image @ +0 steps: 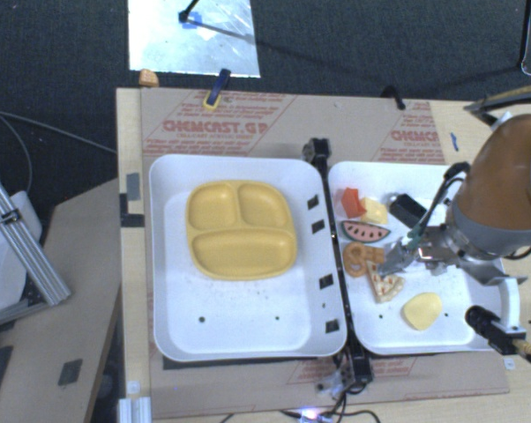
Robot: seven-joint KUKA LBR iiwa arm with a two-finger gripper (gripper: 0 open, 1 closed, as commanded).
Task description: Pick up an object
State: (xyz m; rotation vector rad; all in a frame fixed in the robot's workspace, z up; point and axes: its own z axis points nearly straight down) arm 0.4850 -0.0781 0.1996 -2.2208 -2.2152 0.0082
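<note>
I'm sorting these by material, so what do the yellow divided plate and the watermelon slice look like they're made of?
Yellow divided plate: apparently moulded plastic, matte, one even colour with rounded rims. Watermelon slice: probably toy plastic or rubber, with flat painted-looking seeds; too small to be sure.

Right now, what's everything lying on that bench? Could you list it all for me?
bins: two, white, side by side on the bench.
plate: one, yellow, three sections, in the left bin.
watermelon slice: one, red and green, right bin.
pretzel: one, brown, right bin below the watermelon slice.
pizza slice: one, tan, right bin.
red piece: one, right bin's top.
yellow lump: one, pale, right bin's lower part.
black block: one, right bin.
arm: one, grey and orange, from the right.
pincer: one, over the pretzel and pizza slice.
</note>
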